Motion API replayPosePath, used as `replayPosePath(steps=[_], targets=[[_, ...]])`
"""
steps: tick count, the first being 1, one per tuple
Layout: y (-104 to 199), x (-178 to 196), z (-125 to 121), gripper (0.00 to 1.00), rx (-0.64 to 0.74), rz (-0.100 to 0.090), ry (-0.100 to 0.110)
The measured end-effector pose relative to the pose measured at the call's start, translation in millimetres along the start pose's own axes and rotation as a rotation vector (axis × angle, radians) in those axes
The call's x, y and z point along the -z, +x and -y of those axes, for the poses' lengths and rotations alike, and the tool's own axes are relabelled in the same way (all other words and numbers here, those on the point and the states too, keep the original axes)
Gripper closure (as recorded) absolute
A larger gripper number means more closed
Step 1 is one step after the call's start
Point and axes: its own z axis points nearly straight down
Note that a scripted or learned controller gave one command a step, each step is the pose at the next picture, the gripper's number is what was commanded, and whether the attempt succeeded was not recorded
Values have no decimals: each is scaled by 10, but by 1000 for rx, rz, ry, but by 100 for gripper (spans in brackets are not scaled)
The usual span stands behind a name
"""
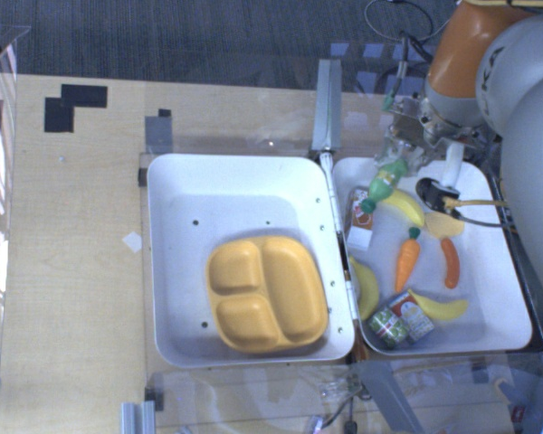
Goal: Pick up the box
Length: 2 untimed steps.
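- Step in hand: the approach. The tool (400, 156) hangs over the upper end of the right bin (516, 333), in the upper right of the frame. Nothing shows in its grasp. I cannot tell from this angle whether it is set wide or narrow.
- The box (360, 218), a small white and red carton, lies against the left wall of the right bin, to the lower left of the tool. It is not yet picked up.
- A green bottle (386, 181) lies at a slant between the tool and the box. Its lower end is at the box's top edge; whether the two touch I cannot tell.
- Also in the right bin:
  - a banana (405, 209) just right of the bottle
  - a carrot (406, 259) and a red sausage (450, 263) in the middle
  - a can (391, 326) and two more bananas (368, 287) (442, 308) at the lower end
- Next move, as I judge it: the tool must shift toward the lower left of the frame, past the bottle, and come down squarely over the box.
- The bin wall on one side and the bottle on the other leave little room, so the tool could well close on the bottle instead.
- The left bin (176, 197) holds a yellow divided plate (267, 292), well apart from the box.
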Motion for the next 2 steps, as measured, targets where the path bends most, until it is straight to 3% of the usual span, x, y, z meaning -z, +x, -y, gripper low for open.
replayPosePath(steps=[1, 2], targets=[[517, -163, 308, 100, -43, 0, 3], [530, -44, 295, 100, -36, -1, -2]])
